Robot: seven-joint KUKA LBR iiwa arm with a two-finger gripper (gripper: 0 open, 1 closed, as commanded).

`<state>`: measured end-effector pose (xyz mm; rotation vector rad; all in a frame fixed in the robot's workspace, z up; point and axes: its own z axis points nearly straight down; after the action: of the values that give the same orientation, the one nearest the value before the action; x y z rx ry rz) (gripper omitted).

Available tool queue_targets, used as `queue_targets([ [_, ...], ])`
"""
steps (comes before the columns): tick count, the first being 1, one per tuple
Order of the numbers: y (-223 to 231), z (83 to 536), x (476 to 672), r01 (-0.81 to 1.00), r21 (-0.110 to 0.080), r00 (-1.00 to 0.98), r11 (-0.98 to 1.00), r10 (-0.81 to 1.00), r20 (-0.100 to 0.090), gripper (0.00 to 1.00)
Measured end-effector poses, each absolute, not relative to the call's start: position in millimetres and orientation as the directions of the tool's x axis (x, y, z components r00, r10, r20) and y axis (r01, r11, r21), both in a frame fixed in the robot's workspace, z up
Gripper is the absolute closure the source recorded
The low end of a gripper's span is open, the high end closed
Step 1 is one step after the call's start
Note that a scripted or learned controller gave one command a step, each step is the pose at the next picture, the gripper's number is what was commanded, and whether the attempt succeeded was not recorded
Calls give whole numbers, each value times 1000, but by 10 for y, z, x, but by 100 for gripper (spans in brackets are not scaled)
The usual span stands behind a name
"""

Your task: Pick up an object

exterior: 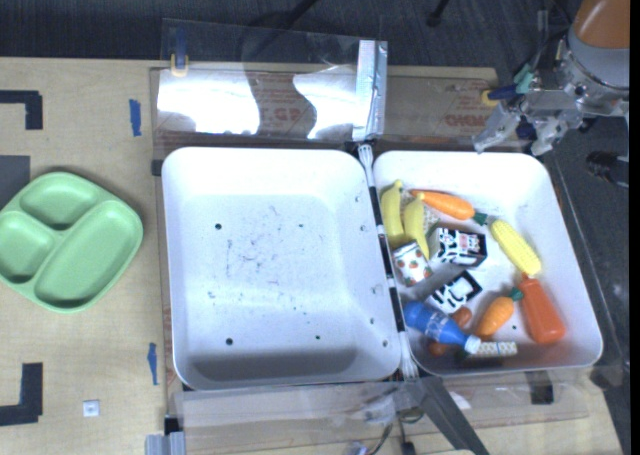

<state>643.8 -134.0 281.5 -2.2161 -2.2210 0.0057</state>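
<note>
- The gripper (515, 131) hangs at the far right, above the far rim of the right bin (578, 243); its metal fingers look spread apart, with nothing between them.
- Below and just left of the gripper, inside the right bin, lies a heap of small toy foods, glossy plastic by the look of them.
- Nearest the gripper is an orange carrot (446, 205), tapered, its long axis running roughly across the bin.
- Further left of it sit two yellow bananas (400, 217), curved, lengthwise along the bin's left wall.
- A yellow corn cob (516, 246), knobbly, lies almost straight below the gripper, slanting down to the right.
- Lower still, an orange bottle-shaped piece (541, 311) points its green tip back up toward the gripper.
- A black-and-white patterned carton (458, 244) lies mid-heap, and a blue bottle (430, 323) lies at the near edge.
- Well to the left of the gripper, the left bin (265, 263) is smooth white plastic with faint scuffs.
- Farthest from the gripper, on the wooden surface (80, 343), rests a pale green divided plate (66, 240), rounded and matte.
</note>
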Motion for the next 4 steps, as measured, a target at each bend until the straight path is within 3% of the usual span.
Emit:
queue_targets([
  [1, -1480, 2360, 6225, 994, -7, 111, -111, 994, 1, 0],
  [2, -1900, 1068, 6158, 999, -5, 45, -45, 999, 1, 0],
  [3, -1659, 855, 5714, 996, 3, 92, -92, 996, 0, 0],
  [4, -2037, 876, 5221, 997, 11, -82, 82, 997, 6, 0],
])
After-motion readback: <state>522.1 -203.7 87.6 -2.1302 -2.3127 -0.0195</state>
